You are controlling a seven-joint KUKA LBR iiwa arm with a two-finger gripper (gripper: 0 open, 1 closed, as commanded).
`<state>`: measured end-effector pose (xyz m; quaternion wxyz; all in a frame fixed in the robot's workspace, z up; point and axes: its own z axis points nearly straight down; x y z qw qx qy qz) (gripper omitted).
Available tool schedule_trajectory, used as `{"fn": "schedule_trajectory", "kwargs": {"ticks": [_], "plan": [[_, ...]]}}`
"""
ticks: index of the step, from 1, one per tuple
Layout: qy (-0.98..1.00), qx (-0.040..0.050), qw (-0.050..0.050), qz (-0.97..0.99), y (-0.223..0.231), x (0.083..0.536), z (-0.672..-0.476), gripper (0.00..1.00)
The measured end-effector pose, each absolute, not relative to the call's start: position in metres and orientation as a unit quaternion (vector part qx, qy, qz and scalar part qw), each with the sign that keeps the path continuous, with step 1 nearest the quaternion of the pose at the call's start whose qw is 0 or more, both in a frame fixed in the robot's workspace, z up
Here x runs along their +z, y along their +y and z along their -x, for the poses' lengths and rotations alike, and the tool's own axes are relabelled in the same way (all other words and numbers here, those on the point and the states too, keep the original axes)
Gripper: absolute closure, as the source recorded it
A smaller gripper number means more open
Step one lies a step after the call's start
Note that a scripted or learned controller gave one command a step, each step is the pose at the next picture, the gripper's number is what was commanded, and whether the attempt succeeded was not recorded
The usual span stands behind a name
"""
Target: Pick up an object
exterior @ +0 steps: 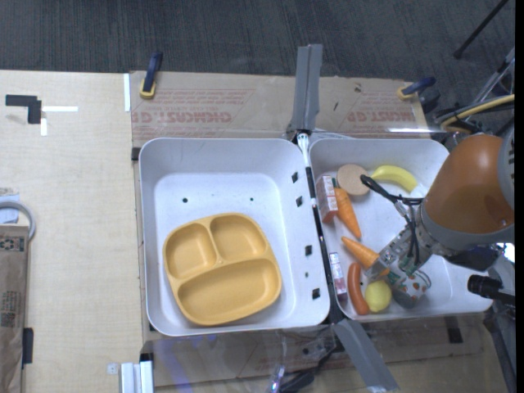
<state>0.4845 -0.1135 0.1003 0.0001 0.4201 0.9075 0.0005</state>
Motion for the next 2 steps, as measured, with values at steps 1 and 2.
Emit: {"fn": "schedule_trajectory", "kwargs": {"ticks": [1, 2], "plan": [[0.836, -0.0005, 0.0, -0.548, -0.073, 0.191, -0.515, 1.0], [0.872, -0.0006, 0.0, -0.489, -0.044, 0.191, -0.497, 1.0]]}}
